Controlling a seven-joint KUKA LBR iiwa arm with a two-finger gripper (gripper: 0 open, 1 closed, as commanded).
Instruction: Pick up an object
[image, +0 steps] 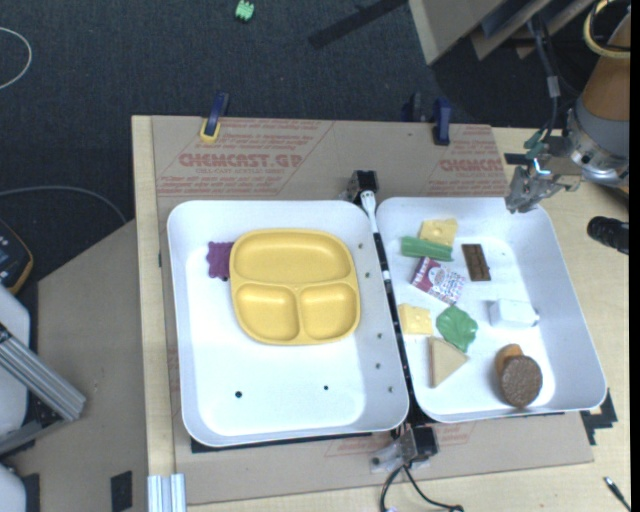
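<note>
The right bin holds several small things: a yellow cheese block, a green stick, a brown bar, a red and white packet, a green lump, a tan wedge, a brown round cookie and a white piece. My gripper hangs over the bin's far right corner, above and right of the brown bar. Nothing shows between its fingers.
The left bin carries a yellow three-part tray with a purple piece at its left side. A second small yellow block lies by the divider. Clamps stand on the board's far edge.
</note>
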